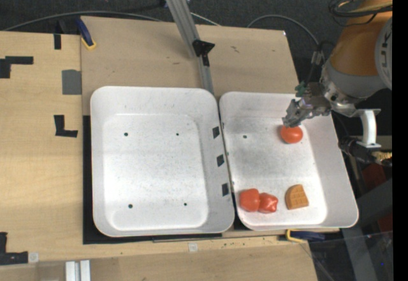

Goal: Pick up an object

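Observation:
In the right bin [255,158] a round red-orange tomato-like object [292,135] lies near the far right side. My gripper [294,119] hangs directly over it, its tips touching or almost touching the top of the object. A red crumpled object [257,201] and an orange-brown waffle-like piece [296,197] lie at the bin's near edge, well away from the gripper.
The left bin [153,158] sits beside the right one, joined by dark clips. A grey metal pole [182,12] slants over the bench behind the bins. The arm's orange wrist [360,50] comes in from the right, with cables beside it.

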Available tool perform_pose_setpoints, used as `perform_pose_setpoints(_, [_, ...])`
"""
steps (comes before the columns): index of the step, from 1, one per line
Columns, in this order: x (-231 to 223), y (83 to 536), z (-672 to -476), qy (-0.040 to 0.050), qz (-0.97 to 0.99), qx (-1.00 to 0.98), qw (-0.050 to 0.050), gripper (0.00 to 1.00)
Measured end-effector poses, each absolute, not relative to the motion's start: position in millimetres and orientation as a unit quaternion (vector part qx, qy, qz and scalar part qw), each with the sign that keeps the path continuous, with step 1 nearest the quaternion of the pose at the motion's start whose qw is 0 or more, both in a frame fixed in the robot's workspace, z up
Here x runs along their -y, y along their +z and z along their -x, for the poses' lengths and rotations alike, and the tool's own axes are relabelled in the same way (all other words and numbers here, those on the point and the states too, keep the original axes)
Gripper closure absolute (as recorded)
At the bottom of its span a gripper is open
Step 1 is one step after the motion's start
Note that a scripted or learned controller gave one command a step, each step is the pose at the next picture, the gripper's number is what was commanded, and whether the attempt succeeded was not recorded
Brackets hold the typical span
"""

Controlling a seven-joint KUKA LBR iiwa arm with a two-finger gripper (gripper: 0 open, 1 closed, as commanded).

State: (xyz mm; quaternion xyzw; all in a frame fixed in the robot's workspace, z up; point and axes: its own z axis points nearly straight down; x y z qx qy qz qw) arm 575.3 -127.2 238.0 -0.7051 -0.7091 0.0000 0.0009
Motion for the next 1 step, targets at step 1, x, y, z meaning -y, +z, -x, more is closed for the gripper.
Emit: perform_pose_setpoints(1, [77.7,242.5,-594.0,-0.0004,0.705,0.71,0.001,1.0])
